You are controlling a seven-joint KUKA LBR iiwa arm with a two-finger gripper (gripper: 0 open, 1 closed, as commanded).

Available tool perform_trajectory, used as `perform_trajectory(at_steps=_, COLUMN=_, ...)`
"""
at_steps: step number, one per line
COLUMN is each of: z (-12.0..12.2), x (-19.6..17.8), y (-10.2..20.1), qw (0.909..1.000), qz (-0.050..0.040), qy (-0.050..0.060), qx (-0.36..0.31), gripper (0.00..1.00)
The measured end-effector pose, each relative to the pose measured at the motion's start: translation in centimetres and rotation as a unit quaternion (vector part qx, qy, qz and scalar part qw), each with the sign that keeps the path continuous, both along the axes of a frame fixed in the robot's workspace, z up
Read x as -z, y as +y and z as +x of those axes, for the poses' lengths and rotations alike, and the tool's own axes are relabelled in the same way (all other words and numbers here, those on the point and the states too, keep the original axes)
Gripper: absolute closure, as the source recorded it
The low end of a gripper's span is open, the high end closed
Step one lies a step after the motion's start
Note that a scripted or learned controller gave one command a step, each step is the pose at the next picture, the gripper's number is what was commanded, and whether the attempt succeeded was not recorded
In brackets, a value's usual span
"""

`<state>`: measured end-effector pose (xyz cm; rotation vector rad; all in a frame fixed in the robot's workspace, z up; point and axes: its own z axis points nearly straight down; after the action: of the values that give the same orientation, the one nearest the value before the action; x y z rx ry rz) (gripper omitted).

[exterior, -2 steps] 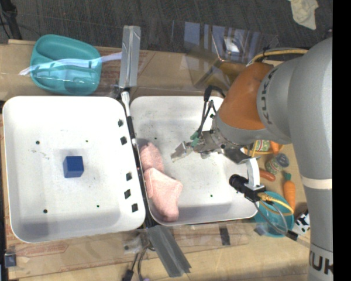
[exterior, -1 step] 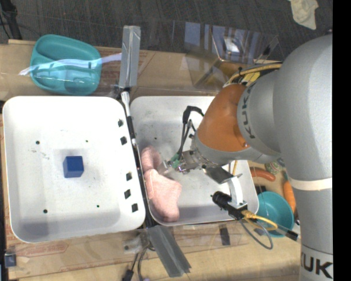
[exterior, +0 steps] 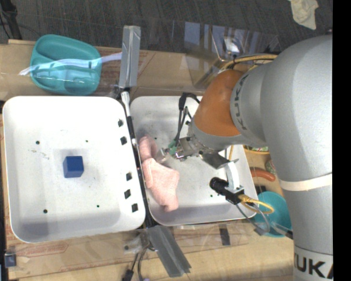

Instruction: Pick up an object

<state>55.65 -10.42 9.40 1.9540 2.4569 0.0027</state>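
Leftmost, a teal plastic scoop (exterior: 64, 63) lies on the wooden bench (exterior: 164, 60) just beyond the far edge of the left bin (exterior: 23, 215), its pale handle pointing right toward a grey strip of tape that runs down between the two bins. Inside the left bin, a small blue cube (exterior: 74, 166) sits alone near the middle of the floor, well apart from every wall. Next, the right bin (exterior: 193, 218) holds a pink cloth (exterior: 159, 179), bunched in folds and lying against the bin's left wall, from about the middle of that wall toward the near corner. Just right of the cloth's upper part, the gripper (exterior: 174, 151) hangs low over the bin floor, near the cloth; whether it touches the cloth cannot be told, and its opening cannot be told at this size and angle. Above it the orange band and the grey body of the arm (exterior: 298, 110) cover the bin's right side. A crumpled pale rag (exterior: 302, 7) lies on the dark floor at the far right.
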Motion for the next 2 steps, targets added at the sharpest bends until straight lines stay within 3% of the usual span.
perform_trajectory(at_steps=1, z=3.3, x=0.0, y=-1.1, qw=0.9995, qz=-0.0002, qy=0.001, qx=0.031, gripper=0.0)
perform_trajectory(at_steps=2, z=10.1, x=0.1, y=-1.2, qw=0.9987, qz=0.0001, qy=0.001, qx=0.05, gripper=0.0)
